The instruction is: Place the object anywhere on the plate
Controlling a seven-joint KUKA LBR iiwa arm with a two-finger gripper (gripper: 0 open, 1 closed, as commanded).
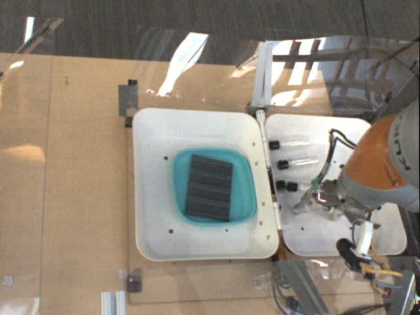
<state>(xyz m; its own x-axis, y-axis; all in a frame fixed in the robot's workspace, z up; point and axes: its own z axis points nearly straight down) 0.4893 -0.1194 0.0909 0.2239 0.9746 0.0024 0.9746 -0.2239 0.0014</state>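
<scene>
Camera view: we see the dark ridged block [209, 188] lying flat mid-plate [245, 201] in the left bin [152, 231], so placement looks done; gripper [314, 198] is over the right bin [298, 238], state unclear.

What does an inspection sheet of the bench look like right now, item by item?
Surface: wooden bench bearing two white bins, left bin and right bin.
Job's things: dark ribbed block lies flat on the teal plate in the left bin.
Clutter: nothing seen.
Grippers: gripper over the right bin, away from the plate; finger state unclear.
Cables: black cable looping by the wrist; more wiring at the lower right.
Surroundings: dark carpet beyond the bench.
</scene>
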